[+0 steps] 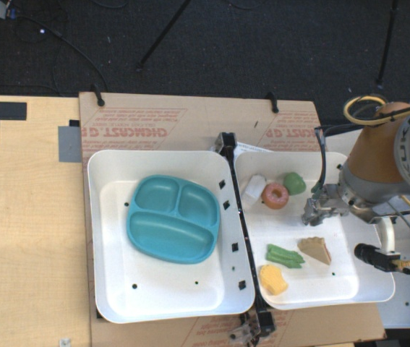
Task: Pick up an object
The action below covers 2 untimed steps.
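Faintly legible, mirrored red print on the cardboard behind both bins; jaws' state impossible to tell

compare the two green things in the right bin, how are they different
The green piece by the donut is rounded and compact, while the green piece near the middle of the bin is long and lies flat. The rounded one sits toward the far wall next to the pink donut; the long one lies nearer the front, between the yellow piece and the tan wedge. Both are green and lie loose in the right bin.
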Tool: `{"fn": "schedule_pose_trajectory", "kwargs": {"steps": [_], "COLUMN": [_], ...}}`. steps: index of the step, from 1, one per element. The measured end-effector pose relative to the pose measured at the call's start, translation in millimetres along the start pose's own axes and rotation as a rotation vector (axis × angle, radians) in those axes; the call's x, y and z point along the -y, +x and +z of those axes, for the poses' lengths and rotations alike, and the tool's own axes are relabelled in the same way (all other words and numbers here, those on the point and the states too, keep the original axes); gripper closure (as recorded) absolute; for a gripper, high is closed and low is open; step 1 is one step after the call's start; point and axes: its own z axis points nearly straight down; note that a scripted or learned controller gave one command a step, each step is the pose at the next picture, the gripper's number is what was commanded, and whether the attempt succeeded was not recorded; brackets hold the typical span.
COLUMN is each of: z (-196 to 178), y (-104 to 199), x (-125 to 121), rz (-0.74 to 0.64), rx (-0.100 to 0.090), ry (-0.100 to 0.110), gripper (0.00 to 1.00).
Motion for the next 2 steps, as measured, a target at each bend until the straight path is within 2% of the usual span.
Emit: {"fn": "schedule_pose_trajectory", "kwargs": {"steps": [2], "z": [-104], "y": [-10], "x": [-7], "rz": [-0.004], "rx": [0.003], "ry": [-0.008], "gripper": [1.0]}}
